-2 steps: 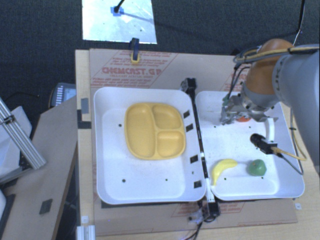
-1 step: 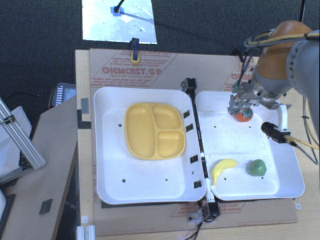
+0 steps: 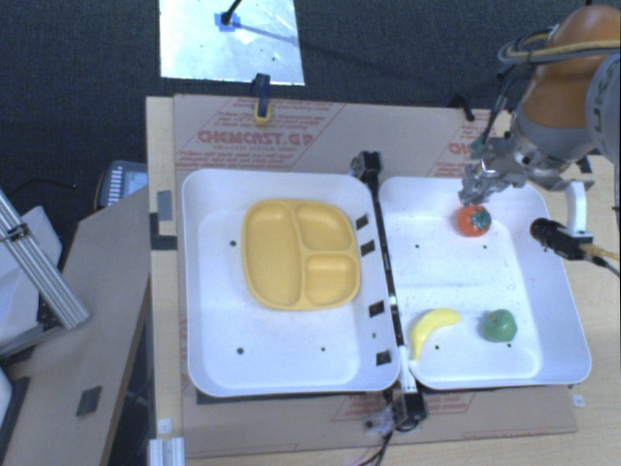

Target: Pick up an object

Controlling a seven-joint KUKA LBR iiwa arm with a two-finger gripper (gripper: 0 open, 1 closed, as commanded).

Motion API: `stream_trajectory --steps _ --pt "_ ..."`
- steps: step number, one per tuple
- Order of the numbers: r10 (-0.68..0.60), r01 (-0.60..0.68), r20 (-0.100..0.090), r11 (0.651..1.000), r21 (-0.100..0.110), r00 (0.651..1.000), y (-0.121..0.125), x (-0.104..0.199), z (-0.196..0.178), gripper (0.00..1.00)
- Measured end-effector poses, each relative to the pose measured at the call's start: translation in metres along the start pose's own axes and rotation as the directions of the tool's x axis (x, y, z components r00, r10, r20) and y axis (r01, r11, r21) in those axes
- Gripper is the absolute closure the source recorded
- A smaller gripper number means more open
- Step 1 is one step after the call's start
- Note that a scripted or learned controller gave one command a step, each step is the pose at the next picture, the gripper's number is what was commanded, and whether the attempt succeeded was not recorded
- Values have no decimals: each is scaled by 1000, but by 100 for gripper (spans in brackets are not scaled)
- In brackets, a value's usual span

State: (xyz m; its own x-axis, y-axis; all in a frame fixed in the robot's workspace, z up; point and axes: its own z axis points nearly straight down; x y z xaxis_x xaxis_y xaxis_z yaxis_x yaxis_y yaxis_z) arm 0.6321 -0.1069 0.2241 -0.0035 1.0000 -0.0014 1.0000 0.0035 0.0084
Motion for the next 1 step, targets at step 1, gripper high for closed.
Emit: stream_trajectory --steps 1 --pt "-1 1 -1 1000 4 1000 1 0 -21 100"
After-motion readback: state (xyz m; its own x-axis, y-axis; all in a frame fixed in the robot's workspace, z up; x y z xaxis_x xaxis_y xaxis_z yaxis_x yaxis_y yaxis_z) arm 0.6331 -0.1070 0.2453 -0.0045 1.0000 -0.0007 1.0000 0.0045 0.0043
